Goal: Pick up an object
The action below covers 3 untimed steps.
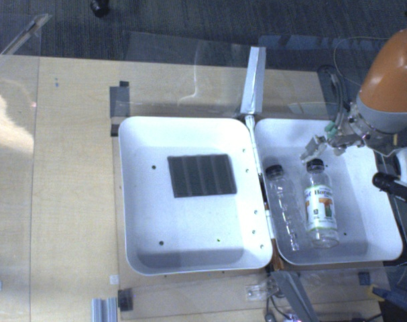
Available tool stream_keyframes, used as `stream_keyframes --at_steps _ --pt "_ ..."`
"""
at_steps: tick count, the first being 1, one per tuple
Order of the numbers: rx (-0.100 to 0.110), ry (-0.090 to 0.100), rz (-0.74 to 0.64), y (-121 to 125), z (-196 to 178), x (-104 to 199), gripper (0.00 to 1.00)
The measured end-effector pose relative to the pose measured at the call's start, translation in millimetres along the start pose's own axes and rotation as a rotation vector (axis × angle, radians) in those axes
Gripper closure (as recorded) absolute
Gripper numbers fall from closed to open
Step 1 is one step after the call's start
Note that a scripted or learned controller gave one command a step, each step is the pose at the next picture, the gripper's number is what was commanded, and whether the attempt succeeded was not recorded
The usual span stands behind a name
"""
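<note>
White bins: two shallow trays side by side on a pale wooden bench (62,200), rims touching at the centre.
Left bin (143,247): holds one dark ribbed rectangular pad (202,175), lying flat a little far of the bin's middle; small dark holes dot the floor around it.
Right bin (377,240): holds two clear plastic bottles, both lying down, roughly parallel, caps toward the far side.
Labelled bottle (320,206): the task's likely object; clear body, dark cap, white label with green and orange print; lies near the bin's centre, bottom end toward the near rim.
Plain bottle (282,210): clear, no label, dark cap; lies along the left wall of the right bin, just beside the labelled bottle, a narrow gap between them.
Arm (391,79): grey with a broad orange band, entering from the right over the far right corner of the right bin.
Gripper (324,143): pale metal, pointing left and downward, above the far part of the right bin, just far of the labelled bottle's cap; nothing seen between its fingers; whether they are spread or closed cannot be told at this size.
Contact: gripper tip near the cap, touching or not cannot be told.
Divider (252,86): grey metal post rising at the far junction of the two bins.
Clear panel (190,66): transparent sheet standing along the far side of the bench.
Floor (190,5): dark carpet beyond the bench.
</note>
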<state>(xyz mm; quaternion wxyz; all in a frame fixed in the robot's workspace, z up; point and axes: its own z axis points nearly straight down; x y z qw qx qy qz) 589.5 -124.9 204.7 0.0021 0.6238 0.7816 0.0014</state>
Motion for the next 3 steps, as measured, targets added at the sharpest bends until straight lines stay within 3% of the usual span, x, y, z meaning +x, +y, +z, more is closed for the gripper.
stream_keyframes --at_steps 1,2,3 --pt "0.000 -0.001 -0.010 -71.7 108.9 -2.0 0.00" --pt "-0.005 -0.004 -0.010 -69.5 98.2 -2.7 1.00" --pt "-0.015 -0.021 0.156 -27.4 12.0 39.4 1.00"
